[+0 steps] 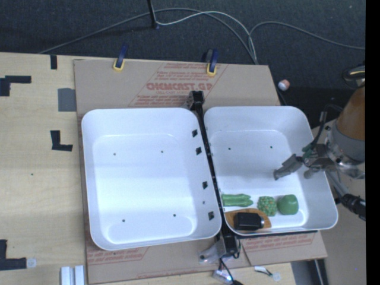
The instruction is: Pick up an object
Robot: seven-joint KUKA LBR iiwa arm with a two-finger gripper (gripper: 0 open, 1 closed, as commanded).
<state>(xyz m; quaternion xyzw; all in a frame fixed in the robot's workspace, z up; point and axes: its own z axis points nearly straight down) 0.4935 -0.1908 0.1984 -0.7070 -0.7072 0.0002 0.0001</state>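
Several small objects lie along the front of the right bin (pixel 255 120): a long green pod (pixel 236 200), a bumpy green piece like broccoli (pixel 267 205), a round green object (pixel 288 204), and a black object (pixel 248 221) resting on a flat orange-brown piece (pixel 263 222). My gripper (pixel 295 171) reaches in over the bin's right side, above and behind the round green object. It is open, with one finger (pixel 284 170) pointing left, and nothing sits between the fingers.
The left bin (pixel 142 120) stands beside the right one, separated by a black divider with clips (pixel 202 153). Both rest on a cardboard sheet (pixel 172 82) held by two clamps at the back. Cables run across the dark floor behind.
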